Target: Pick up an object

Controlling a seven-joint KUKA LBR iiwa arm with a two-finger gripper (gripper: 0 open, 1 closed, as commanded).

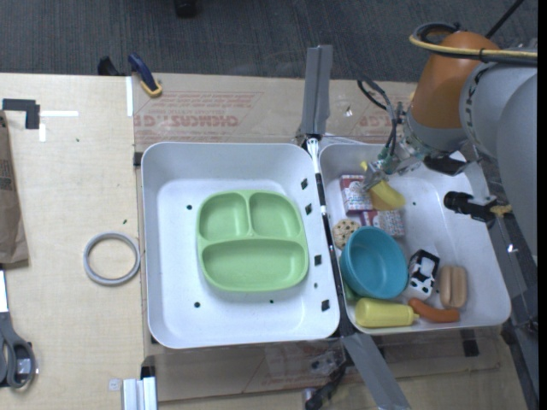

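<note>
- Gripper (376,176) is down in the right bin (479,254), at its far left part, right over a small yellow piece (387,196) — whether the piece is gripped, I cannot tell.
- That yellow piece lies just behind the blue bowl (375,261), touching a red-and-white packet (353,191); its print is too small to read.
- Beside the bowl's left rim: a cookie (345,229).
- In front of the bowl, a yellow bottle (382,313) on its side, an orange carrot (435,313) at its right end.
- Right of the bowl — a black-and-white toy (422,272), then a hot dog (452,284).
- Left of the bowl, the left bin (162,229) holds a green divided plate (252,240).
- Mirrored red lettering on the cardboard (205,114) behind, unreadable.
</note>
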